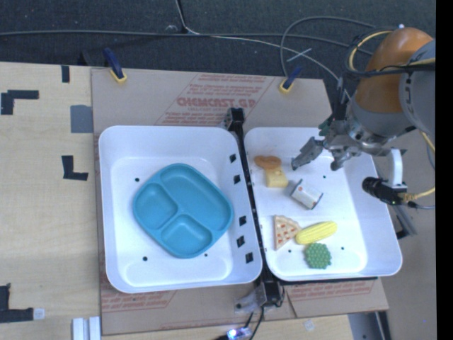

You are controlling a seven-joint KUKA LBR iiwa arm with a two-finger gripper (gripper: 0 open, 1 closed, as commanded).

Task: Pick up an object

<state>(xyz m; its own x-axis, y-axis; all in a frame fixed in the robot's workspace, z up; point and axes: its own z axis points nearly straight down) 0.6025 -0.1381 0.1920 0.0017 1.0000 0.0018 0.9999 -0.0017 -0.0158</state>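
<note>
The gripper (pixel 322 156) hangs over the far part of the right bin (pixel 375 257), its two fingers (pixel 306 153) spread apart with nothing between them. Below it, toward the bin's left wall, lie a bread-like piece (pixel 268 163) and a yellow block (pixel 276 178), with a small grey can (pixel 306 194) just beside them. Near the front edge sit a pizza slice (pixel 284 229), a corn cob (pixel 316 231) and what looks like broccoli (pixel 318 256). The left bin (pixel 117 144) carries a blue divided plate (pixel 182 209).
</note>
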